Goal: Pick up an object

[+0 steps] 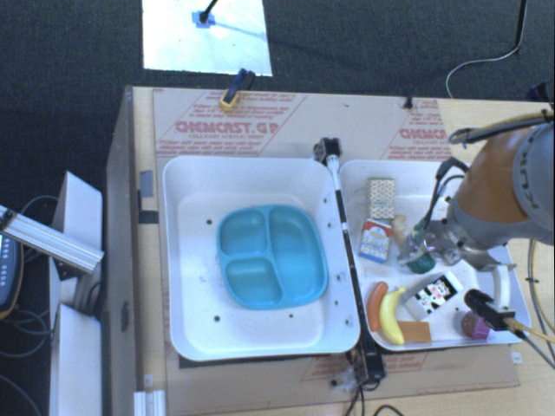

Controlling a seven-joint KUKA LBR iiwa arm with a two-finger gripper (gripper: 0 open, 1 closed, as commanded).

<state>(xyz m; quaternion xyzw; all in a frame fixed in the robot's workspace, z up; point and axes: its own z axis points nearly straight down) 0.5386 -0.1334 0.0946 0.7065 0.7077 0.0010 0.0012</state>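
Hand [420,255] in right bin, banana [390,315] below-left, apart.

The arm [512,185] is grey with a broad orange band, thin cables along it, and a metallic hand [422,254].

Dark grey carpet [69,59] covers the floor around the bench. A pale square sheet [205,24] lies on it beyond the bench, with a thin black rod slanting down onto a small blue mark. The bench top [286,115] is light brown board printed with red lettering. At the left stands a white frame [74,319], and black cables [26,319] trail beside it.
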